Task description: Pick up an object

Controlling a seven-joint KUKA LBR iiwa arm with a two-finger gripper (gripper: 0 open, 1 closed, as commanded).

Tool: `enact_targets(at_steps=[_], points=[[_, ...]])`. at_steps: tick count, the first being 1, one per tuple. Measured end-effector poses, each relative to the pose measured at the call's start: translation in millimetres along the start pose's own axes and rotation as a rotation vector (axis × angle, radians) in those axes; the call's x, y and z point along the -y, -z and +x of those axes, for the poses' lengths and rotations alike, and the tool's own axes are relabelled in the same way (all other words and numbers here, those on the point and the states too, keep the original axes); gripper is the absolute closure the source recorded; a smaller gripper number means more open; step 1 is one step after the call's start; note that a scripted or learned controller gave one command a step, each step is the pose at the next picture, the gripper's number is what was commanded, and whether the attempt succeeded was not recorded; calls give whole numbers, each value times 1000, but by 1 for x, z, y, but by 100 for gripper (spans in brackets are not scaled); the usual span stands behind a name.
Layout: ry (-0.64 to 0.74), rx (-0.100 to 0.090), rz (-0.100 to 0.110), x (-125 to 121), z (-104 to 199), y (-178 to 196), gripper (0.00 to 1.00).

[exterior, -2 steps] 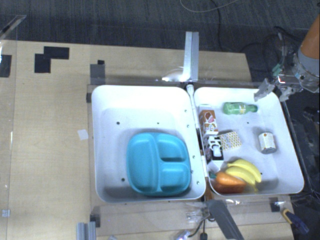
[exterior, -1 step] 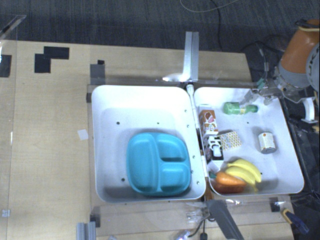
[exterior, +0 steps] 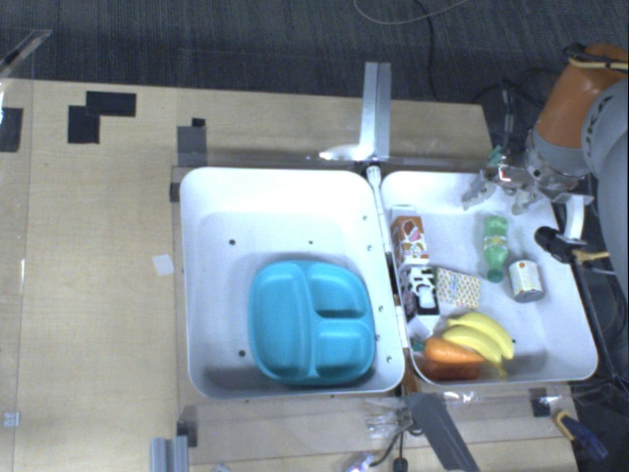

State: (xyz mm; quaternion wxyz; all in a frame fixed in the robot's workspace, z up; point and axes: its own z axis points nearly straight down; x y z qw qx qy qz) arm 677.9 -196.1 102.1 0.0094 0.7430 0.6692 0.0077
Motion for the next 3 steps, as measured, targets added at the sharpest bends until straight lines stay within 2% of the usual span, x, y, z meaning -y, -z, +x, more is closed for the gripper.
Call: enact_targets(at_steps=[1, 2, 3], points=[[-15, -3, 19, 71, -12, -13, 0], [-13, -4, 11, 68, -10, -2, 100], [-88, 0, 19, 42, 40, 91, 100]])
